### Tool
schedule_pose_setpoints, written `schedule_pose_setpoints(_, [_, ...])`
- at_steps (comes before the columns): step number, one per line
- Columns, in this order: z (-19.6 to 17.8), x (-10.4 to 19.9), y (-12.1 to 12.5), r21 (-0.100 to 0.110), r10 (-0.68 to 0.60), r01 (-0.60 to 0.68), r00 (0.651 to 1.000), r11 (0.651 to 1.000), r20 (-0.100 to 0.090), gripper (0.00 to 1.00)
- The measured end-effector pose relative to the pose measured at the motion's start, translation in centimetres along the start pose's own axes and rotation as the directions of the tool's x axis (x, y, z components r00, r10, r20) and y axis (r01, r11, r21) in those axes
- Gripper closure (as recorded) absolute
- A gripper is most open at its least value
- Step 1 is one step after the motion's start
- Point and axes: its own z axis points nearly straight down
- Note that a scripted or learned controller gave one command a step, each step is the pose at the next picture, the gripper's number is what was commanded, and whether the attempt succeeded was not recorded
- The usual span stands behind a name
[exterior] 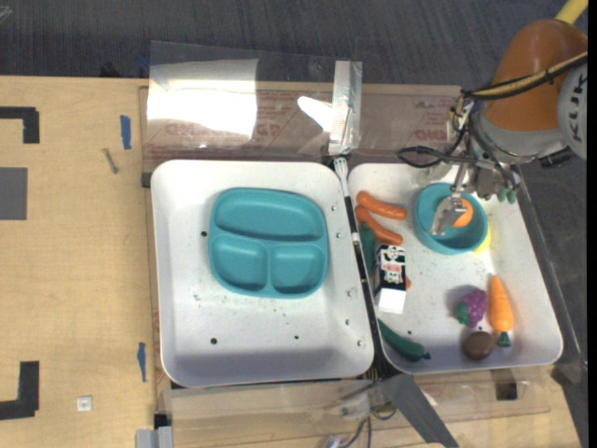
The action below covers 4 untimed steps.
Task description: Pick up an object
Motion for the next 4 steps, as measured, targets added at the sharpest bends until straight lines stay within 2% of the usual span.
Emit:
schedule_pose_setpoints(1, [4.5, 2.5, -4.3, 0.000, 0.018, -0.018, 1.000, 1.000, 0.003, 0.00])
schedule_pose_setpoints(2, [5.1, 4.6, -2.6, 0.000, 0.189, -0.189, 0.982, 0.982, 0.002, 0.00])
schedule_pose_setpoints(3, [5.1, 8.3, -5.2, 0.001, 0.185, -0.185, 0.983, 0.983, 0.003, 0.00])
schedule_pose_setpoints(4, [3.4, 7.7, -5.3, 0.002, 0.184, -0.184, 0.983, 0.983, 0.021, 1.00])
